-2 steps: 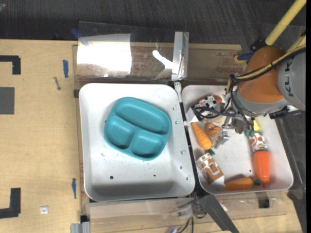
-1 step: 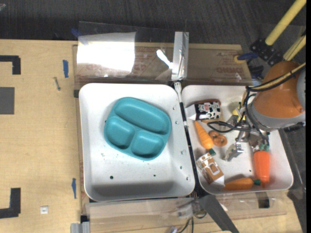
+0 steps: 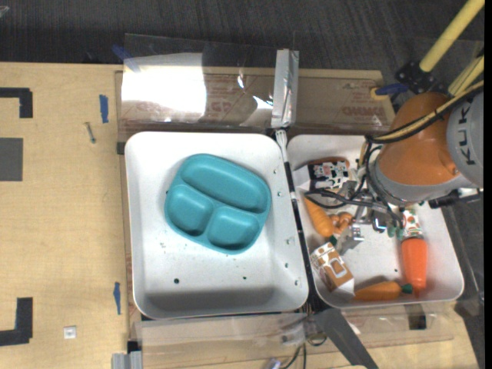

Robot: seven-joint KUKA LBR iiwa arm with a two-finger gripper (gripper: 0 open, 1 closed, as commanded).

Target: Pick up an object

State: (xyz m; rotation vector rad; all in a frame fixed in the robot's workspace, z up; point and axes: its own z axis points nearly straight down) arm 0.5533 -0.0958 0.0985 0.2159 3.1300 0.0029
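Reaching into the right bin [image 3: 453,283] from the right, the grey arm with its orange band [image 3: 415,148] hangs its pincer [image 3: 361,220] low over a crowded patch of small items — whether the pincer is open, closed or gripping anything cannot be told, as cables and the wrist blur it. Candidates for the pick lie close together here: an orange carrot-like piece [image 3: 321,217] just beside the pincer on the left, a brown-and-white packet [image 3: 332,269] below it, a small black-and-white box [image 3: 330,172] above, an upright orange bottle [image 3: 415,261] to the right and another carrot [image 3: 378,290] along the bin's lower wall. Crowding is the likely trouble — a descent here could land on two items at once, or nudge one aside and close on nothing; rounded, tapering carrots would probably slip from a shallow hold, and the piece against the lower wall leaves little room on that side. Loose cables near the wrist could also snag. In the left bin [image 3: 154,283], well apart, rests a teal divided tray [image 3: 217,202]; a clear plastic screen [image 3: 200,91] stands behind both bins on the cardboard-covered worktop [image 3: 54,221].
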